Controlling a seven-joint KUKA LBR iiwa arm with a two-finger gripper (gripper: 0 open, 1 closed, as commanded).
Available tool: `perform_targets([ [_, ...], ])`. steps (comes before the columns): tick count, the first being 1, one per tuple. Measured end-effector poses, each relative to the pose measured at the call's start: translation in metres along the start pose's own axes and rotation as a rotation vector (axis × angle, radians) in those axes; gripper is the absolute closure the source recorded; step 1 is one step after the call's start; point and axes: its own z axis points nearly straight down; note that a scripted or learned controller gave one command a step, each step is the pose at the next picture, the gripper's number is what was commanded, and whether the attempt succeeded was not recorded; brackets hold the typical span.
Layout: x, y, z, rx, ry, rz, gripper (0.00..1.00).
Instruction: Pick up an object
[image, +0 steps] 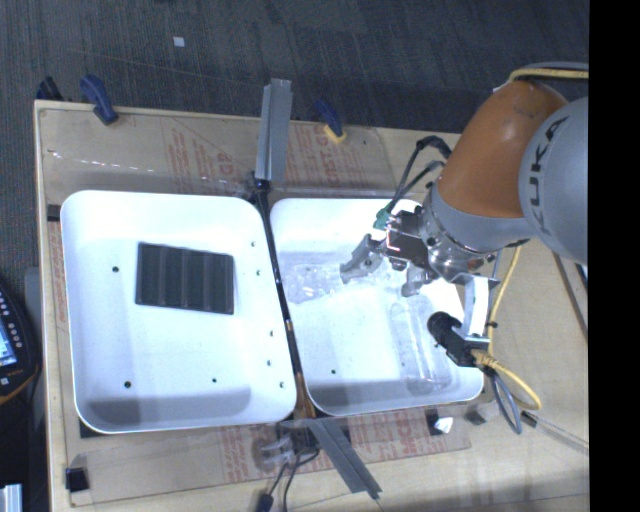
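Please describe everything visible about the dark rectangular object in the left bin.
The dark rectangular object is a flat, charcoal-grey slab with faint lengthwise ribs dividing it into several strips. It looks like plastic or rubber. It lies flat on the floor of the left bin, in the upper-middle part, slightly tilted, clear of the walls. Nothing touches it.

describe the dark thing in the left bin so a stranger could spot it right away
Look at the left bin, the one away from the arm. On its floor, toward the far side, lies a dark ribbed slab, a flat rectangle. It is the one dark thing against the white.
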Motion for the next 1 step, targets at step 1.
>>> perform_targets([
  [1, -0.0680, 0.0645, -0.0490, -0.005, 0.000, -0.070, 0.00],
])
